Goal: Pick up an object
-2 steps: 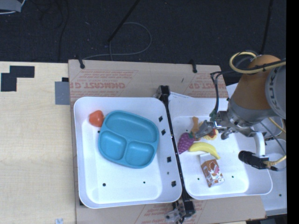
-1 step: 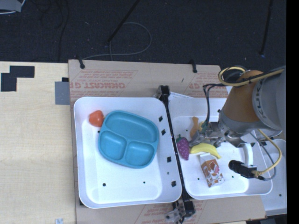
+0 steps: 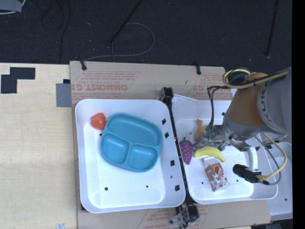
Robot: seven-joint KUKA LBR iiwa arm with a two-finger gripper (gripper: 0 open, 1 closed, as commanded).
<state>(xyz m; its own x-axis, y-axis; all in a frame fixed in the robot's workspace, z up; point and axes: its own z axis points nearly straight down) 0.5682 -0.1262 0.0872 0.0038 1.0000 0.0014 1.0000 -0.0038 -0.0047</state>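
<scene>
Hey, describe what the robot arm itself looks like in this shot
The arm is a thick, rounded grey body with an orange band above the wrist. Black and yellow cables loop around it. The gripper below is a cluster of dark metal parts.

A blue divided plate (image 3: 131,142) lies in the left bin (image 3: 90,185), an orange-red ball (image 3: 98,121) just beside it.

The bench (image 3: 33,147) is pale wood, with a cardboard sheet (image 3: 143,82) lying flat on its right part. Two shallow white bins rest on the cardboard side by side, the left bin (image 3: 124,194) touching the right bin (image 3: 238,194). Dark patches (image 3: 16,78), perhaps tape, mark the bench's far left corner
</scene>
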